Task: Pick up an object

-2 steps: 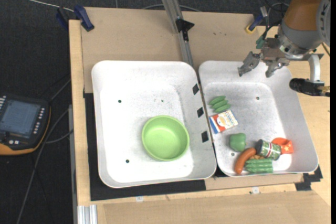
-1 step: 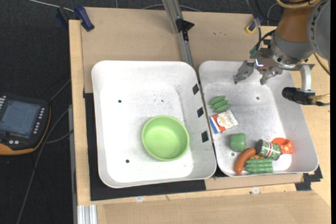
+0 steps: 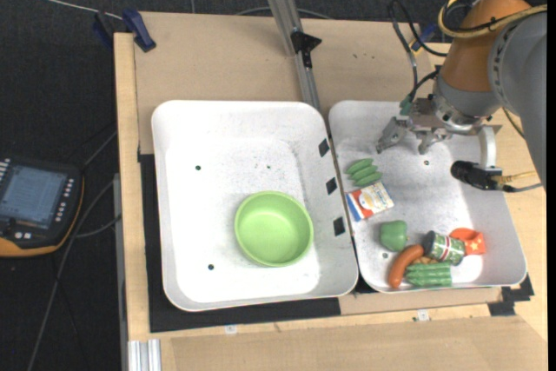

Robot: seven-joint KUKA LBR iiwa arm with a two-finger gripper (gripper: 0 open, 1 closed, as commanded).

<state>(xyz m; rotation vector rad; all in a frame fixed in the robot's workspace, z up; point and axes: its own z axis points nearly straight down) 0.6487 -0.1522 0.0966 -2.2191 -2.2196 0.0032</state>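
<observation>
Spread wide and gripping nothing, the end effector (image 3: 408, 137) hangs over the far part of the right bin (image 3: 434, 187), its fingers (image 3: 388, 137) splayed above bare white floor. Nearer the bin's middle, close to its left wall, lie two green pea pods (image 3: 364, 172), and just in front of them a small red, white and blue carton (image 3: 369, 202). Toward the near edge sit a green pepper (image 3: 393, 234), an orange sausage-like piece (image 3: 403, 264), a small can with a green label (image 3: 445, 248), an orange-red item (image 3: 471, 241) touching the can, and a ribbed green vegetable (image 3: 428, 276). A lime-green bowl (image 3: 273, 228) stands in the left bin (image 3: 187, 152), toward its near right corner. Off the bench's left edge lies a control pendant (image 3: 35, 204).
</observation>
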